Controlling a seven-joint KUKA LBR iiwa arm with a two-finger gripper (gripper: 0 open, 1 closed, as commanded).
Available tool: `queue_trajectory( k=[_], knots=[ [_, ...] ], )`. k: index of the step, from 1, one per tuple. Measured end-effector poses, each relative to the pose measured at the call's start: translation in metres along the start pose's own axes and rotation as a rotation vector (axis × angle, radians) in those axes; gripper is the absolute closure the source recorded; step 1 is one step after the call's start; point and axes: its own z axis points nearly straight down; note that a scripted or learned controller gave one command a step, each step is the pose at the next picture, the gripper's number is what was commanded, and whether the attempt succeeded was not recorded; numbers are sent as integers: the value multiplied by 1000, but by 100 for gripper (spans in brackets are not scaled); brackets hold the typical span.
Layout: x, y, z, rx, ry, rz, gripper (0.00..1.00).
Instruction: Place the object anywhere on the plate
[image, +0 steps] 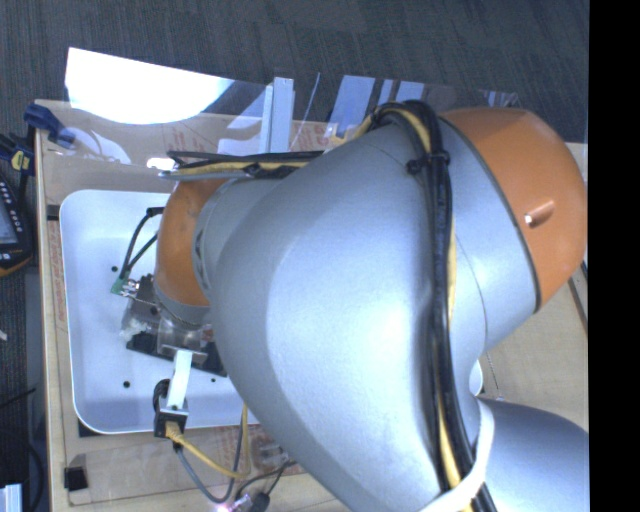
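One arm, one white bin in view, one gripper

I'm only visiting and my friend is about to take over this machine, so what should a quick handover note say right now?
Gripper: low over the left bin; whether it is open or shut, or holds anything, cannot be told.
Arm: its grey bulk covers most of the bench.
Object and plate: cannot be made out from here.
Done: nothing can be confirmed.
Left: find the object and the plate, then place the object on the plate.
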Motion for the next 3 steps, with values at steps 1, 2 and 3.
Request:
queue_trajectory(
  k=[1, 2, 3],
  knots=[
    [6, 16, -102, -2, 4, 404, 100],
    [-12, 65, -74, 0, 1, 482, 100],
    [-52, 103, -78, -1, 3, 629, 100]
  ],
)
